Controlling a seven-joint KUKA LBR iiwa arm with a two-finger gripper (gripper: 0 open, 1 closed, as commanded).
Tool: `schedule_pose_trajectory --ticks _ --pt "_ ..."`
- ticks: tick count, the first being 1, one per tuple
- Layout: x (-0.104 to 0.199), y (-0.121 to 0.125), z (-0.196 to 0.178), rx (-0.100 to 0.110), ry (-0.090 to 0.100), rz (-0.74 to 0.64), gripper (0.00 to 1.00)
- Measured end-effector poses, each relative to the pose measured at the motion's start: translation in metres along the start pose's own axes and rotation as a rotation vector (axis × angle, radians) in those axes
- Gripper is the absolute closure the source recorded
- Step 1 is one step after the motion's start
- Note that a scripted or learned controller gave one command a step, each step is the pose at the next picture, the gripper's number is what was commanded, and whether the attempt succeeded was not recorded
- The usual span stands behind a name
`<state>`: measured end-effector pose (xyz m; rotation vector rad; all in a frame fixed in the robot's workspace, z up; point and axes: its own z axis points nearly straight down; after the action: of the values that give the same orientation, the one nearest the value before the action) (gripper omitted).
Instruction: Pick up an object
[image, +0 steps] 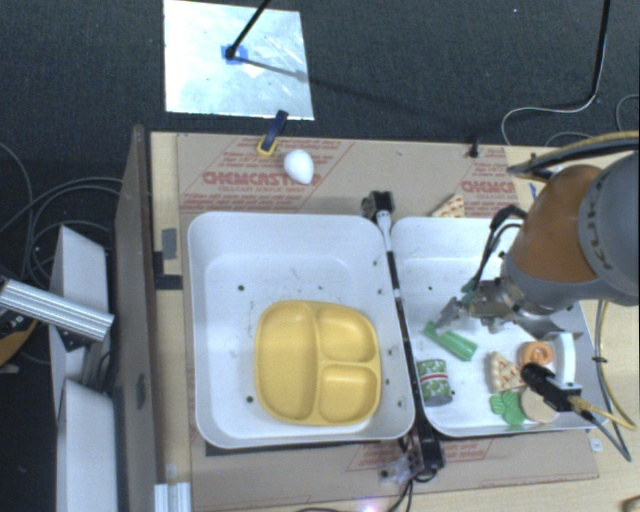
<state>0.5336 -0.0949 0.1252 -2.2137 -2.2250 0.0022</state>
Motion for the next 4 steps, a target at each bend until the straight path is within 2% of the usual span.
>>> schedule_pose_trajectory --ticks 1,2,3,4 --pt "0.007 0.013 0.041 -0.005 0.0 0.001 0.0" --pt "0.007 0.015 0.027 -0.011 0.001 0.001 1.0" --pt "0.007 0.014 0.028 -0.011 0.0 0.001 0.0" --pt "-0.001 -0.028 0.042 0.0 -0.001 0.006 0.0"
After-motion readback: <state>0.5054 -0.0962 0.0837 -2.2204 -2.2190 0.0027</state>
